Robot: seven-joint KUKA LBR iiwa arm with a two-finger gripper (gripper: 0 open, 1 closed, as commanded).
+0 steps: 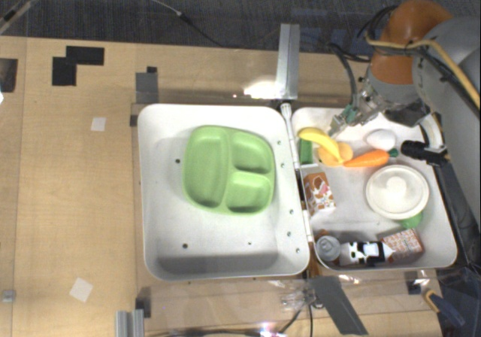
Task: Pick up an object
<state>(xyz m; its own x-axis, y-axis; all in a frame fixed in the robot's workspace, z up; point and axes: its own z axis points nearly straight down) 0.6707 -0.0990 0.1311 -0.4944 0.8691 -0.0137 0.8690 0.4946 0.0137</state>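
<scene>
The counter (68, 200) is pale wood with a few black marks near its upper left corner. On it sit two white bins side by side.

The left bin (161, 245) holds a green tray (228, 168) with three compartments, lying flat near the bin's middle.

The right bin (443, 241) is crowded. Along its left wall stands a small green block (305, 151), and below it lies a small printed packet (319, 192). A banana (322, 142) lies at the upper left, its lower end touching a carrot (370, 159) that points right. Above the carrot sits a white egg (380, 138). Right of the packet rests a white bowl (397, 190), with a green rim showing under its lower right edge. At the bottom lie a grey can (328, 247), a black and white toy (366, 252) and a red carton (403, 243), in a row.

The tool (347, 119) hangs at the right bin's upper edge, just above the banana and left of the egg. Whether it is released or clenched cannot be told; nothing shows between its tips. The grey arm (443, 65) with its orange band (406, 31) comes in from the upper right.
</scene>
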